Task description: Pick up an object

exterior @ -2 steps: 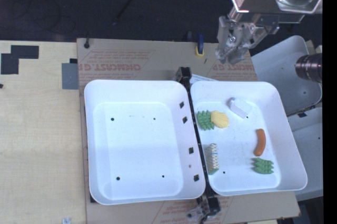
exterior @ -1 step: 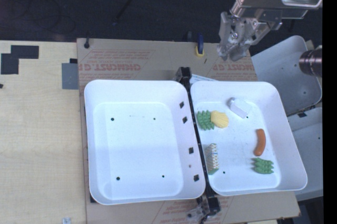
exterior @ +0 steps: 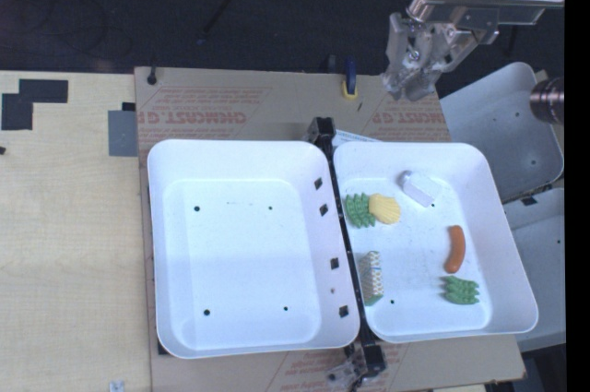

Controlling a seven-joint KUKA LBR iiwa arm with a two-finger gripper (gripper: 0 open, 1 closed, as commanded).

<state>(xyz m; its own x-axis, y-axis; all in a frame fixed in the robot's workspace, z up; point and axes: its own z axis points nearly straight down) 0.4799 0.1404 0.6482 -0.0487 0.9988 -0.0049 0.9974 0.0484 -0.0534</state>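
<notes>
The jaws cannot be made out, whether spread or pressed together: the grey two-finger gripper (exterior: 412,84) hangs high beyond the far rim of the right-hand shallow white bin (exterior: 502,206), at about twelve o'clock from that bin's middle, with nothing seen between its tips. It looks parked clear of the work, so the pick has not begun. The candidates all lie in that right bin: a small white-and-grey block (exterior: 418,190) nearest the gripper, a yellow corn cob with green leaves (exterior: 373,209) at about nine o'clock, a ridged grey-green piece (exterior: 371,278) at seven, an orange sausage-shaped toy (exterior: 454,249) at four, and a green leafy toy (exterior: 460,291) at five. They are well apart, leaving room for a descent. The sausage and leafy toy sit nearer the right wall. The left white bin (exterior: 166,233) adjoins it.
</notes>
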